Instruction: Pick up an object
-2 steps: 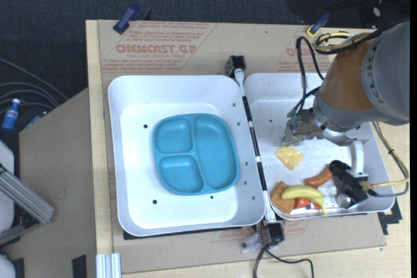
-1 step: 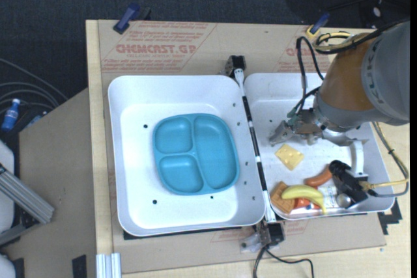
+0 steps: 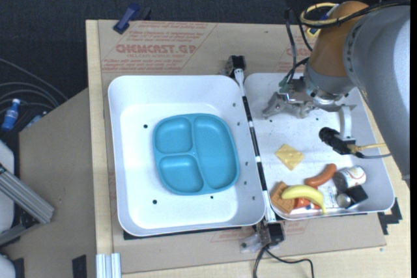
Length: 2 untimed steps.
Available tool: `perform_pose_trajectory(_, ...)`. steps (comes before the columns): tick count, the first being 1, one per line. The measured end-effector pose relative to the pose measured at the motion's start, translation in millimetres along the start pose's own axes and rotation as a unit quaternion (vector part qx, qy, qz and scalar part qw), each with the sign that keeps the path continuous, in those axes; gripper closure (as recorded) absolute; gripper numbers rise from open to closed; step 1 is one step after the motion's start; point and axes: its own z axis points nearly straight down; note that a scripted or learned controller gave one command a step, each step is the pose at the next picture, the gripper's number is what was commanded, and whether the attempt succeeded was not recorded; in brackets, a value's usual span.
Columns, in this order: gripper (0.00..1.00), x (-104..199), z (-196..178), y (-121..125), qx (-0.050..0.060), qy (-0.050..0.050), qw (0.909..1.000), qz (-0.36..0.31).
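Observation:
My gripper (image 3: 287, 111) hangs over the far part of the right bin (image 3: 267, 84), its fingers spread and nothing between them. Below it on the bin floor lies a flat yellow wedge (image 3: 289, 156). Toward the near right corner sit a reddish sausage (image 3: 320, 175), a yellow banana (image 3: 303, 193) on an orange piece (image 3: 280, 200), a white ball with red marks (image 3: 355, 174) and a small dark object (image 3: 356, 196). The gripper touches none of them.
A blue divided plate (image 3: 195, 153) lies in the middle of the left bin (image 3: 127, 107). A black ridge (image 3: 251, 133) separates the two bins. The arm's grey body and orange band (image 3: 335, 42) cover the far right side.

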Motion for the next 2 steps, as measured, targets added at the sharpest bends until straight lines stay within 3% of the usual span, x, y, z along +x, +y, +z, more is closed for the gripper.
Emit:
perform_pose_trajectory(1,0.00,1,1,-73,0.002,0.000,1.0000,0.001)
perform_pose_trajectory(2,0.00,2,0,32,0.000,0.000,1.0000,0.000)
